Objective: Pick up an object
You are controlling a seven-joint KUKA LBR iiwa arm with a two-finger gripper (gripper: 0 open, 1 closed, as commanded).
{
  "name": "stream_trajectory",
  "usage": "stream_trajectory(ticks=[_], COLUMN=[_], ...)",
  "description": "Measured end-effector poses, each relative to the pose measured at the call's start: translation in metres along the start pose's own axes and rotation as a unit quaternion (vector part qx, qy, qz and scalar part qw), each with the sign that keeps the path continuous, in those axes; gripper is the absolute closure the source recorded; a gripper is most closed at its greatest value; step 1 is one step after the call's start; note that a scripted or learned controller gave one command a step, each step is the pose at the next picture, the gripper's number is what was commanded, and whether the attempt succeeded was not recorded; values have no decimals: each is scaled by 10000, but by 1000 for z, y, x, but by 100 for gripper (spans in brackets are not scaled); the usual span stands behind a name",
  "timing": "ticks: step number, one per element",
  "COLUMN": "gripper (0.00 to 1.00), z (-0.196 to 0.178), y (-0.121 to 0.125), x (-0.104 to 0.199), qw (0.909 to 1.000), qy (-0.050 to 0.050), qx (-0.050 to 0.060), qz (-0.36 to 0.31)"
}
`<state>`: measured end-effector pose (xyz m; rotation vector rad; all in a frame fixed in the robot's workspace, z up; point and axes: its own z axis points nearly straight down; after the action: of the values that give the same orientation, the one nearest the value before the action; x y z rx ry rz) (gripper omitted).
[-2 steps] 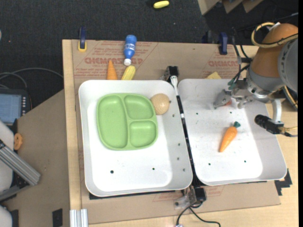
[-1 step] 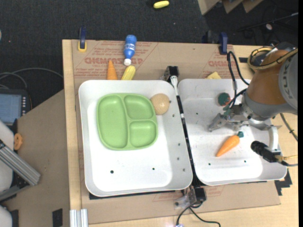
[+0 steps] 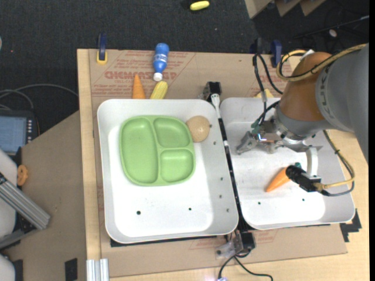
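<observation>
An orange toy carrot (image 3: 279, 180) lies in the right bin (image 3: 258, 212), near its middle. My gripper (image 3: 248, 141) hangs over that bin's left part, up and to the left of the carrot and apart from it. Its fingers stand open with nothing between them. In the left bin (image 3: 158, 218) rests a green divided plate (image 3: 157, 150). A tan ball (image 3: 198, 127) sits against the plate's upper right corner.
Behind the left bin, on the cardboard, lie a blue and white bottle (image 3: 159, 60), a small orange cone (image 3: 137, 87) and a yellow piece (image 3: 159, 89). The grey arm (image 3: 345, 92) covers the right bin's far right corner. Cables run along the bin's right side.
</observation>
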<state>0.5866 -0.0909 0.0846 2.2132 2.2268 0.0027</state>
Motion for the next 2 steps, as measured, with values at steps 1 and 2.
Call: stream_trajectory(ticks=[1, 2], gripper=[0, 0], z=[0, -1], y=[-91, -89], x=[-29, -131], qw=[10000, 10000], qy=[8, 40], qx=[61, 7], qz=[64, 43])
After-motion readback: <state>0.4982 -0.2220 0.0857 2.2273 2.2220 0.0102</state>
